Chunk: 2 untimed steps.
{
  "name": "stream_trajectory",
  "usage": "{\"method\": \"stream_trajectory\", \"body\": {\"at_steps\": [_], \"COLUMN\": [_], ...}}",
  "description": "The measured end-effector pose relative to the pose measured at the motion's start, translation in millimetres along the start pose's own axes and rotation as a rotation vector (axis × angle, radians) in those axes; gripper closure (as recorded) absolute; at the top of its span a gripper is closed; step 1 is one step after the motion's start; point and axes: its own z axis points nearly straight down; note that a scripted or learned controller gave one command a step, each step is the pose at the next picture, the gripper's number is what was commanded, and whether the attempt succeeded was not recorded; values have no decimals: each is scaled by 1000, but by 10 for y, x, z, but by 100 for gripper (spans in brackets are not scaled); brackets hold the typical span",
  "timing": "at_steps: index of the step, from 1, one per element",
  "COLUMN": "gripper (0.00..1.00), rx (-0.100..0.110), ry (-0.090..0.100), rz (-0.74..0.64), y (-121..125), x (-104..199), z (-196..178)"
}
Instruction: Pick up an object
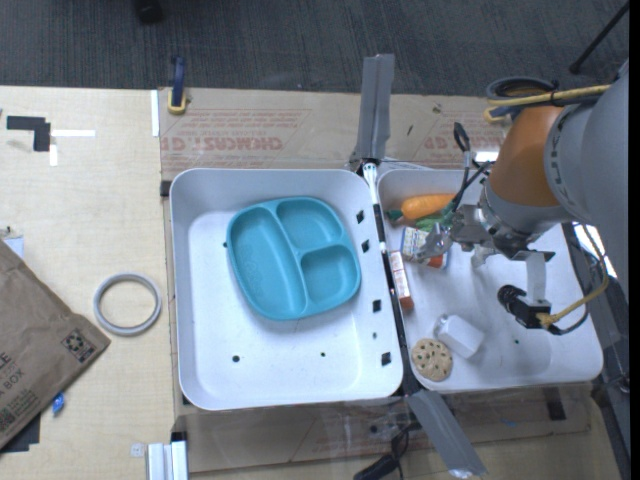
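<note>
Bright, even overhead light, soft shadows, mild glare on white bins (pixel 190 298), slightly soft focus.

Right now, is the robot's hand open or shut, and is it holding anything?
Gripper: cannot be told. It sits low in the right bin, by the orange carrot and a green-and-red packet.

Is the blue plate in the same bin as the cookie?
No, the blue plate lies in the left bin, while the cookie lies in the right bin.

A roll of clear tape (pixel 127 302) sits on the wooden bench (pixel 80 218), left of the bins. Brown cardboard box (pixel 35 343) pokes in at the lower left.
</note>
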Motion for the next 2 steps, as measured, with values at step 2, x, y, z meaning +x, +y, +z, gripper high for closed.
{"method": "stream_trajectory", "body": {"at_steps": [2], "gripper": [0], "rx": [10], "ry": [3], "rz": [-255], "y": [44], "x": [60], "z": [46]}}
